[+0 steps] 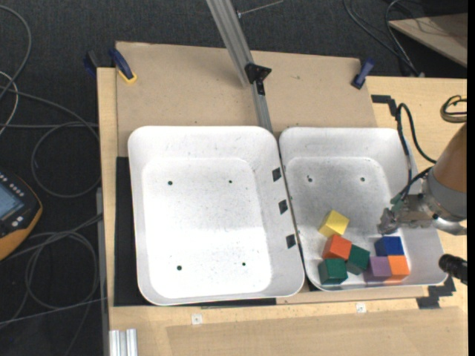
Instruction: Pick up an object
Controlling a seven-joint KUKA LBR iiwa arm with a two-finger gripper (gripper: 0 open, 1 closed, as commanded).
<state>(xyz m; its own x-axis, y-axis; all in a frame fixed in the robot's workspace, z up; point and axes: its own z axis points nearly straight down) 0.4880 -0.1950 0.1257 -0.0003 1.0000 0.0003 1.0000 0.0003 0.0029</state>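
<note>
1. Blocks, small and coloured, lie in the near right corner of the right bin [297,143]. A dark green block [333,271], a purple block [380,266] and an orange block [398,265] are nearest to the front wall.
2. Just behind them are a red-orange block [339,247], a second green block [358,257] and a blue block [389,245]. A yellow block [335,222] stands a little apart, farther back.
3. Above the blue block is the tool [393,219], close to it, and this block lies directly under it on the near side. It looks like the likely target, in my judgement. The block seems like a cube, so no long axis matters.
4. Whether the tool is spread or pressed together, I cannot tell; nothing is visibly held.
5. To the left, the left bin [141,147] sits on the bench [193,73].
</note>
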